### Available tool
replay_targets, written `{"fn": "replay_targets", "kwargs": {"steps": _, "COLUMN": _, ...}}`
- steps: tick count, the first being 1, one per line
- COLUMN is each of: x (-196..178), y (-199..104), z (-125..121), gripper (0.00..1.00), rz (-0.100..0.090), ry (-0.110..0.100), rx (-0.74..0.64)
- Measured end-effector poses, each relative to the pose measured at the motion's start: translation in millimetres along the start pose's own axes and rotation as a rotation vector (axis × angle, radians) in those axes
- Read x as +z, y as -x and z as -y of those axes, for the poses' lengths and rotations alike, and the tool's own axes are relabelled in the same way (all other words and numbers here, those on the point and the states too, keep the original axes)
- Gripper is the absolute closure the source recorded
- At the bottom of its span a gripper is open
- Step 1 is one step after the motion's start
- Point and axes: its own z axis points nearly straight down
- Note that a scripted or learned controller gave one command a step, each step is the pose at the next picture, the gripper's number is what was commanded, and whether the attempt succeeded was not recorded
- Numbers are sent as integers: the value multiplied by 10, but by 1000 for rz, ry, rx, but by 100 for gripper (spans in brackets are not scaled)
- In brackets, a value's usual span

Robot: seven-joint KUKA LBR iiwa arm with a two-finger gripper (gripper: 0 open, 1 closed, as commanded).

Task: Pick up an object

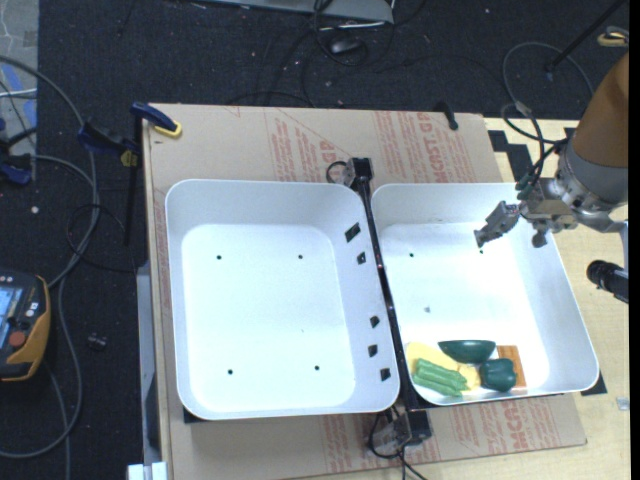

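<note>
Two bins, one cluster of objects, and your claw (510, 222) is nowhere near a grasp yet.

You've got the grey arm with its orange band (603, 128) reaching in over the far edge of the right-hand shallow white bin (560, 298), claw hanging above bare bin floor; whether it's spread or closed I can't tell from this angle, but nothing shows between its tips. Your targets sit well apart from it, bunched in the near corner of that same bin: a dark green bowl-shaped piece (467, 349), a ribbed light green vegetable-shaped toy (438, 377), a small teal lump (498, 374), a flat yellow piece (427, 356) beneath them, and an orange-brown block (512, 355) just beside. The left-hand white bin (190, 268) isn't in play. My read: the pick hasn't begun. You have yet to travel to the corner, descend, close and lift.
</note>
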Motion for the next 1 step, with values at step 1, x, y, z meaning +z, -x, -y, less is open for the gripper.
{"fn": "replay_targets", "kwargs": {"steps": 1, "x": 0, "y": 0, "z": 0, "gripper": 0, "rz": 0, "ry": 0, "rx": 0}}
